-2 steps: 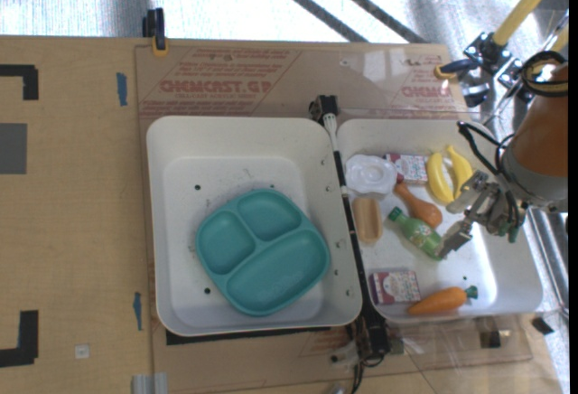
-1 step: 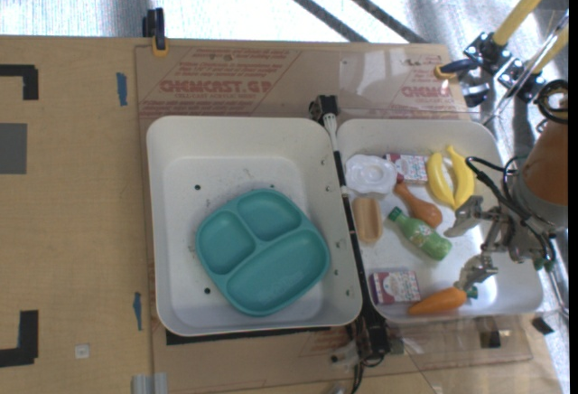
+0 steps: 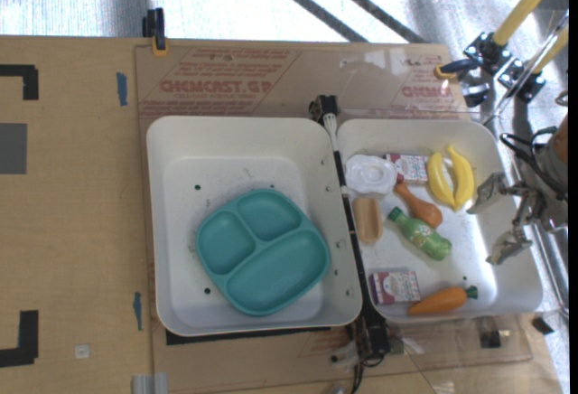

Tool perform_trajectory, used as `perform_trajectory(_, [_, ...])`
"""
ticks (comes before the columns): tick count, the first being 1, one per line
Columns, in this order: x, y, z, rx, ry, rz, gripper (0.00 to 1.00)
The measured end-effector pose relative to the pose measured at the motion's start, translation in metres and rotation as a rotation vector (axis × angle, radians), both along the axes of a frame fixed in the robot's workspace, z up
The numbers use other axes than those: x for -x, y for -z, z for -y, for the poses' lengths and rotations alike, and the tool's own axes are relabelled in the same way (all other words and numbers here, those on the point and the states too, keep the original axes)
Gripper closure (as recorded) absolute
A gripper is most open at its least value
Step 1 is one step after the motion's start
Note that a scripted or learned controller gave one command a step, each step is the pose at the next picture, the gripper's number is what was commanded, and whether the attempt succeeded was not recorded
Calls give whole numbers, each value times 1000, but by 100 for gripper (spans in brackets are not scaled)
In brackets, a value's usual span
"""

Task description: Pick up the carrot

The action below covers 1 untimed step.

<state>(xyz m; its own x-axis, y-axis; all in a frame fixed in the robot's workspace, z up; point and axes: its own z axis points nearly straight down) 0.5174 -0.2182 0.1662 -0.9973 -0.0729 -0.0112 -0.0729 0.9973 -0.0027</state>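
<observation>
While the arm is reaching in from the right, its gripper (image 3: 506, 219) is hanging over the right-hand rim of the right bin (image 3: 518, 291), with two metal fingers (image 3: 489, 188) spread well apart and nothing sitting between them. The carrot (image 3: 442, 299) is lying on its side at the near end of that bin, orange body pointing left and green top pointing right, well clear of the claw and just right of a small pink-and-white carton (image 3: 395, 286), which it is nearly touching. Farther back in the same bin, a green bottle (image 3: 420, 234) is lying at a slant near the middle, with a brown drumstick (image 3: 418, 204) just beyond it and a tan bread-like piece (image 3: 367, 218) to their left beside the dividing wall. At the far end, a white lidded cup (image 3: 370, 173) is sitting beside a second pink carton (image 3: 411, 168), and a yellow banana (image 3: 451, 176) is curving along to the right of these, closest to the gripper's upper finger. The left bin (image 3: 167, 229) is holding a teal divided plate (image 3: 262, 249), turned at an angle, resting flat on the bin floor. Both bins are sitting side by side on a brown cardboard-covered bench (image 3: 72, 202), their inner walls touching.
</observation>
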Motion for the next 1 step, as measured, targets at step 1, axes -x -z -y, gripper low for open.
perform_trajectory(1, [-47,69,-20,1,-256,0,0])
